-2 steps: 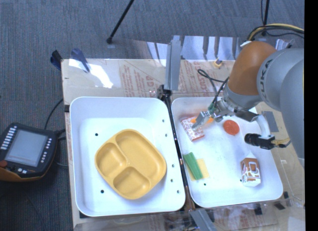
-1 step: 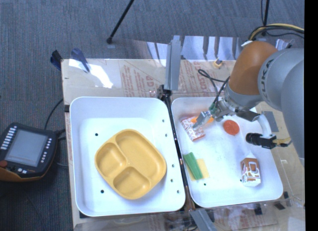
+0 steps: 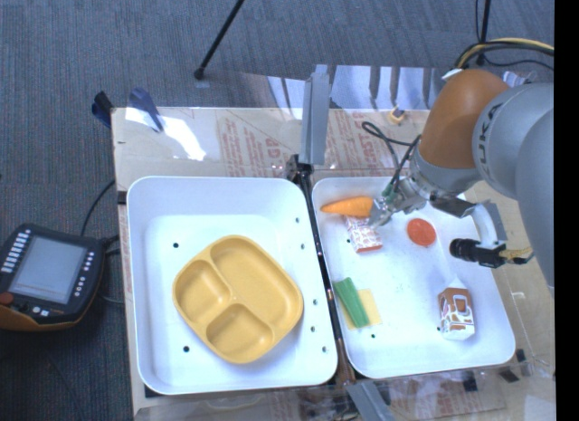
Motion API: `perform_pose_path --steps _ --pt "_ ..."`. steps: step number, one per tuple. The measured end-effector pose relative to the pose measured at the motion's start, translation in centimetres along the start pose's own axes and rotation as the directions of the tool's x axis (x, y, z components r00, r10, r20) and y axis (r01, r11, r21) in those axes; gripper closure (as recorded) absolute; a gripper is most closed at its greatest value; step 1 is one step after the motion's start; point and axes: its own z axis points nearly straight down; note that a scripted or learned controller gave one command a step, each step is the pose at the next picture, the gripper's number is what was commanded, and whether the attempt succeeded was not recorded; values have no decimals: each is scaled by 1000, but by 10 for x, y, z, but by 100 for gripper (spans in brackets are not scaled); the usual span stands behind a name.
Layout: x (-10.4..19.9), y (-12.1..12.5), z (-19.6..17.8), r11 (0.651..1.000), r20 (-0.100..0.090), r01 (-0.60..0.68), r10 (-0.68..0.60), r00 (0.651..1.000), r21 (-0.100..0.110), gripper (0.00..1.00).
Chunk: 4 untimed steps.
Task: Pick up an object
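Objects for picking lie scattered in the right-hand shallow white bin (image 3: 502, 338). Nearest my end effector (image 3: 384, 213) is a small red-and-white printed packet (image 3: 364, 234), lying flat just below and left of my tip, close enough that I cannot tell whether I touch it. Just above the packet rests an orange plastic carrot (image 3: 348, 205), pointing left toward the bin's inner wall. My end effector hangs low over the bin's upper part, between the carrot and a flat red round disc (image 3: 421, 232) that sits to the right of me. Whether I am open or closed I cannot tell; the tip is too small and blurred, and nothing is clearly seen between its parts.

Lower in the same bin, a green stick beside a pale yellow flat slab (image 3: 356, 302) lies near the left wall, the two touching side by side. Toward the lower right corner stands a small brown-and-white carton (image 3: 455, 311), well apart from the rest.

The left-hand shallow white bin (image 3: 154, 206) holds a yellow plastic divided plate (image 3: 237, 297) with three compartments, turned at a slant. Both bins sit side by side on the tabletop (image 3: 226, 143). On the floor to the left rests a grey handheld control pendant (image 3: 45, 274) with a screen.
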Motion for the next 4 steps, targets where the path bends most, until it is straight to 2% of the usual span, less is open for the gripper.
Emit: perform_pose_path --steps 1,2,3,4 --pt "0 0 1 1000 -1 -1 1 1000 1 0" --pt "29 2 19 998 -3 52 -52 999 17 0" --pt "28 2 10 999 -4 49 -49 999 17 100" --pt "16 -59 18 1000 -1 1 -1 1000 17 100"
